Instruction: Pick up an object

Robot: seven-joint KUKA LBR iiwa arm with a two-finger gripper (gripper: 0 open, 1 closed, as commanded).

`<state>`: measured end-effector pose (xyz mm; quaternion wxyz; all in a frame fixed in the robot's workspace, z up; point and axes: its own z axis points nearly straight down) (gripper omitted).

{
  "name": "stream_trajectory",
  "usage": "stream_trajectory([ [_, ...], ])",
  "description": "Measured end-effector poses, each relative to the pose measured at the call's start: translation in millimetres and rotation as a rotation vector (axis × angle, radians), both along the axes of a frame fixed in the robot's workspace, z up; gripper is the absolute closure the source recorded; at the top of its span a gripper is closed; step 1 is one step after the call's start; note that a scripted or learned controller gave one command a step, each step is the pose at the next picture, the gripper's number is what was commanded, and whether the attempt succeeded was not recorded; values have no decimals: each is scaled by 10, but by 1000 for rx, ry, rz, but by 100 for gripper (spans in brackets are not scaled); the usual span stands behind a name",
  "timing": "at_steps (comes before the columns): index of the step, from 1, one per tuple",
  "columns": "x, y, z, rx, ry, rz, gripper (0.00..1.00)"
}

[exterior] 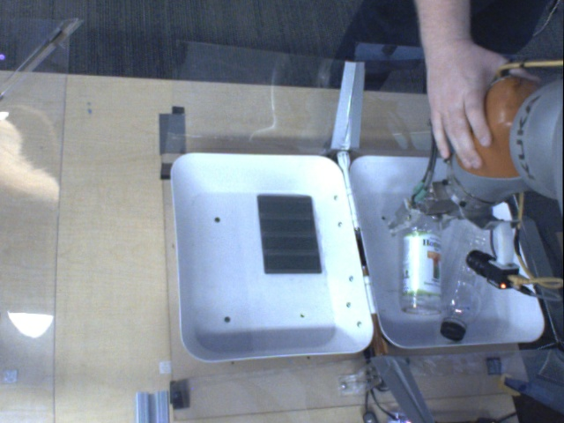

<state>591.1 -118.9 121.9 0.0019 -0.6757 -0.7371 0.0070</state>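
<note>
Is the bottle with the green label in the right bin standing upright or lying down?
Lying down. The bottle rests on its side on the floor of the right bin, its length running toward the front rim.

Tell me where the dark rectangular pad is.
The dark rectangular pad lies flat near the middle of the left bin, across the divider from the bottles in the right bin.

The grey arm (539,139) is seen entering from the right, bent down over the right side of the view, with its orange band (504,130) turned toward the camera just above the wrist. A bare human hand (460,104) is laid on the orange band, the forearm (439,11) reaching down from the top edge and the fingers spread over the band's left side. The gripper (434,203) is pointed downward below the wrist, and its fingers cannot be made out.
</note>
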Motion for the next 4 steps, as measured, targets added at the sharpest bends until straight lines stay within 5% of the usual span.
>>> stream_trajectory([
  [1,28,-59,-317,8,-25,81,0],
  [2,353,-46,-331,7,-23,121,0],
  [3,375,-34,-208,6,-30,123,100],
  [4,795,503,649,7,-20,293,100],
])
